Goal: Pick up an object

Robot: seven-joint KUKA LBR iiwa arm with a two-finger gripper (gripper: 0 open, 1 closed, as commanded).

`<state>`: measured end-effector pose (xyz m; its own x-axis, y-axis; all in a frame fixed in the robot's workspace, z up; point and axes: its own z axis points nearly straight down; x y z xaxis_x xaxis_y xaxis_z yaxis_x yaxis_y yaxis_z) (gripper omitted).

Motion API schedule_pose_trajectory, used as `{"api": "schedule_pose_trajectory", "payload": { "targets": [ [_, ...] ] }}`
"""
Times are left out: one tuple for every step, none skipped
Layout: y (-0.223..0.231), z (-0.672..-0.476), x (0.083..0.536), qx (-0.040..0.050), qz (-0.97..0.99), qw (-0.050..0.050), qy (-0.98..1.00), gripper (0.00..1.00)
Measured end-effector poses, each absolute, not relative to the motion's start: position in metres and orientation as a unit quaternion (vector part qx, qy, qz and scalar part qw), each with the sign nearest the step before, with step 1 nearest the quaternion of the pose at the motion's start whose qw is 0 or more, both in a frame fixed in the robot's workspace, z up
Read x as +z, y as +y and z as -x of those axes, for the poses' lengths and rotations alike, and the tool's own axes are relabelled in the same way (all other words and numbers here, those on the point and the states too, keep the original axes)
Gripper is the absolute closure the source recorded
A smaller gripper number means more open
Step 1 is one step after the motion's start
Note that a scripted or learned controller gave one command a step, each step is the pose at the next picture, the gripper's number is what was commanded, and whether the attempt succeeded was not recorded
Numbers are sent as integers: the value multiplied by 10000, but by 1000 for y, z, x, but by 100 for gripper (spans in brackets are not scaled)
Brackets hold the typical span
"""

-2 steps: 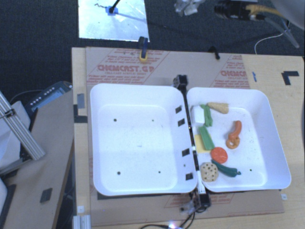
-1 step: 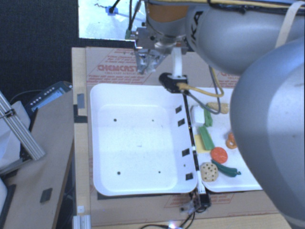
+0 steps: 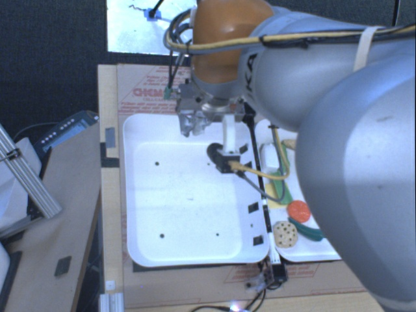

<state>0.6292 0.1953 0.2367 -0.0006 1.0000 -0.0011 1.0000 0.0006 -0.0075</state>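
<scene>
Over the left bin (image 3: 140,239), far end: jaws, whether open or closed cannot be told, nothing visibly gripped; orange ball (image 3: 299,210) awaits in right bin (image 3: 315,255).

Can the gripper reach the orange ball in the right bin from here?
Probably yes. The orange ball lies uncovered in the right bin, with a green piece and a speckled disc close beside. The gripper hangs over the left bin, so it must cross over.
</scene>
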Motion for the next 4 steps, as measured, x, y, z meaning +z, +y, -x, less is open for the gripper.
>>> {"api": "schedule_pose_trajectory", "payload": {
  "targets": [
    [188,-616,235,9,7075,5,-7067,100],
    [222,-619,221,-9,7049,-3,-7093,100],
    [216,-612,214,5,7066,2,-7077,100],
    [214,-636,179,-6,7071,-5,-7071,100]
  ]
}}
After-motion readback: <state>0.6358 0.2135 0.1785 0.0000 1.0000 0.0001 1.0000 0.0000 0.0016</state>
